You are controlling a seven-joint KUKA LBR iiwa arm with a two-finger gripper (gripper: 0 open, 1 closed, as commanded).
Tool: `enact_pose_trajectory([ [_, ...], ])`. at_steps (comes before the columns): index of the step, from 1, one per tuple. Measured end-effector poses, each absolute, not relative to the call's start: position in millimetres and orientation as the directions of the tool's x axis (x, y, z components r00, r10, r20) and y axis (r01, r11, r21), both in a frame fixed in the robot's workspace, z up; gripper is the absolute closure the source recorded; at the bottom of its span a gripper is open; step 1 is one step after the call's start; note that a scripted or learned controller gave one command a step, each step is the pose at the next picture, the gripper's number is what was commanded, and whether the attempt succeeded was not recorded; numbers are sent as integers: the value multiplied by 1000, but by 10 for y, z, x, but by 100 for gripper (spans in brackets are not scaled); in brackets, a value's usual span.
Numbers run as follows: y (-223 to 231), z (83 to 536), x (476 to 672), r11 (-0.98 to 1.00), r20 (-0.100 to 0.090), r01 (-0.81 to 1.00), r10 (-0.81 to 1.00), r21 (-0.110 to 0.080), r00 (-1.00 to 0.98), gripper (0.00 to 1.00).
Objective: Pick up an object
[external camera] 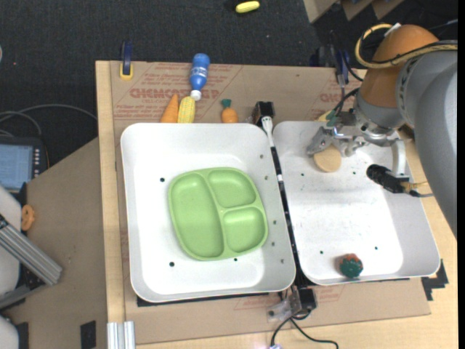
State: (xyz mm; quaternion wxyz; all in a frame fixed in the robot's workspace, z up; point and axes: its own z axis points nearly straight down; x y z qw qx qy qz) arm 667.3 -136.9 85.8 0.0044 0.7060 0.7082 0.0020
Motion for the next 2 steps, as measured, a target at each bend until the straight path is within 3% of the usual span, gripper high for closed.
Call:
enact_pose_trajectory([
  [1, -1361, 961, 6646, 2, -3, 1000, 1000, 5, -2, 100],
  [2, -403, 1902, 6275, 8, 2, 1000, 1000, 3, -8, 100],
])
